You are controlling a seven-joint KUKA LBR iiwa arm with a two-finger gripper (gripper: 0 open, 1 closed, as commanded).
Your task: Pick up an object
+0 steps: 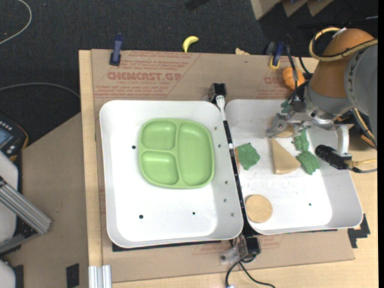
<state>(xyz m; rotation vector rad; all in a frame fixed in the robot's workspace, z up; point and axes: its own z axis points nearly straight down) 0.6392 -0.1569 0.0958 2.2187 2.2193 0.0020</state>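
Green plastic 3-compartment plate (177, 153) sits mid left bin (117, 179), smooth and glossy w/ rounded corners. To its right, in the right bin (336, 212): crumpled green lump (247, 156), tan wedge (283, 158), flat round cookie-ish disc (259, 208), green strip (305, 152). Gripper (292, 122) is over the wedge's top; can't tell its state. Lots of open white floor around the plate. Cardboard (144, 74) reads "CHEMCAST".

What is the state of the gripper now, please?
Gripper: low over the right bin, above the tan wedge; its state cannot be told.
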